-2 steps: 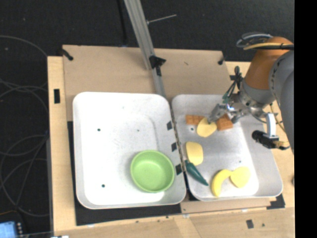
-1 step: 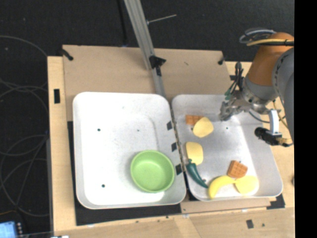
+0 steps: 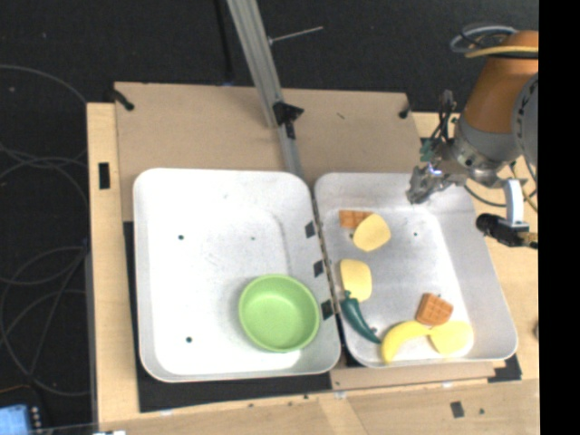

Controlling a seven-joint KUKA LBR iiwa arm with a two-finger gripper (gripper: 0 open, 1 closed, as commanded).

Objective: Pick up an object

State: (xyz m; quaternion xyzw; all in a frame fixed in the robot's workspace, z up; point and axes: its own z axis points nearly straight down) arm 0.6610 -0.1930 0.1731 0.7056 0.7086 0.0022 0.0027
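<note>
Over the right bin's (image 3: pixel 489 270) far edge, my fingers (image 3: pixel 422 186) hang with nothing between them.
I cannot tell whether they are apart or together. The yellow pieces (image 3: pixel 372 234) lie below them in that bin; the green bowl (image 3: pixel 279 312) sits in the left bin (image 3: pixel 181 207).

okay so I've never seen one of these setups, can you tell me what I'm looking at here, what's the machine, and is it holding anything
This is one camera fixed above a bench, looking down at a slant. The grey machine with the orange band at the right is a robot arm. Its gripper hovers over the top edge of the right bin, with nothing visibly held. That bin holds yellow toy food pieces, a waffle piece, a banana and a teal item. The left bin holds a green bowl.
</note>
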